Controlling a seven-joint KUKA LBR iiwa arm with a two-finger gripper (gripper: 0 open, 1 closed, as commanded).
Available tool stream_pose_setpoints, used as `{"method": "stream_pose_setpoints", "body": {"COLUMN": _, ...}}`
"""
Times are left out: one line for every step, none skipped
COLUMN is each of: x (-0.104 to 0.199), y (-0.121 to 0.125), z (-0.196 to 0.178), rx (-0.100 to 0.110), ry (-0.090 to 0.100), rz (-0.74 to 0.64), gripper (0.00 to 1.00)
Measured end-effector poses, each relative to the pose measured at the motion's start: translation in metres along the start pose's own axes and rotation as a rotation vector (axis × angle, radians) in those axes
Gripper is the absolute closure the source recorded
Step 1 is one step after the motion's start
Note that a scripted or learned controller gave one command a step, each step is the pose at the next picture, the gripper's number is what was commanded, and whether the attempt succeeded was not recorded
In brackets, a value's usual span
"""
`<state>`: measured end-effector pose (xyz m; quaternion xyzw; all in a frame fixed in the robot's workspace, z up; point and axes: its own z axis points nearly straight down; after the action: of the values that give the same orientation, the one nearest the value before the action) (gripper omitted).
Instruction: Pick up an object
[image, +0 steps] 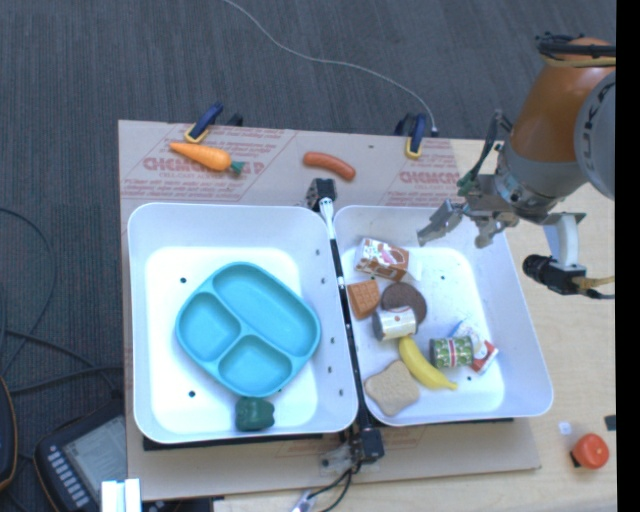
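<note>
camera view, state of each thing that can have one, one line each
claw: open, nothing between its fingers, above the right bin's far edge
blue divided plate: right way up in the left bin, compartments bare
banana: unpeeled, lying flat in the right bin
green can: on its side
carrot: lying on the cardboard behind the bins

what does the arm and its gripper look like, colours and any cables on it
The arm is a rounded grey body with a broad orange band above the wrist. Its gripper has two slim grey metal fingers. A thin green cable runs down beside the wrist, and a black cylindrical part sticks out beside it.
</note>
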<state>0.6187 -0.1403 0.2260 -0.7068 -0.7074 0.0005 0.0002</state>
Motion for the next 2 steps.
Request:
{"method": "stream_pose_setpoints", "body": {"x": 0.022, "y": 0.016, "z": 0.113, "rx": -0.029, "ry": -0.001, "rz": 0.001, "gripper": 0.00}}
{"method": "stream_pose_setpoints", "body": {"x": 0.018, "y": 0.018, "z": 0.098, "rx": -0.035, "ry": -0.011, "rz": 0.000, "gripper": 1.00}}
